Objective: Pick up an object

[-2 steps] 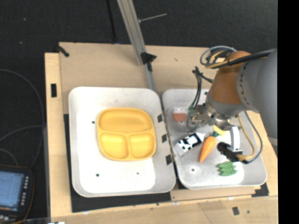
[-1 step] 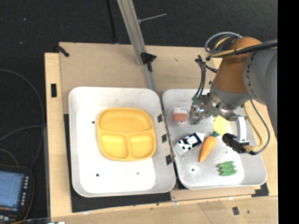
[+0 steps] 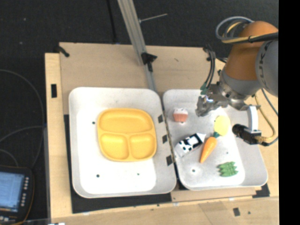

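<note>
Now the carrot (image 3: 208, 148) lies in the right bin (image 3: 253, 172), long axis running from 1 o'clock, leafy end, to 7 o'clock, tip. At 12 o'clock from it hangs the gripper (image 3: 205, 106), with nothing between its fingers; their spread I cannot tell.

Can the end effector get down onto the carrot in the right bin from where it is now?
Probably yes. The end effector hangs above the right bin's far side, and the carrot lies uncovered nearer the front. The lemon touches its leafy end and the toy cow lies close beside it.

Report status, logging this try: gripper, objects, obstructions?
Gripper over right bin, holding nothing visible. Lemon, carrot nearest. Nothing blocking.
</note>
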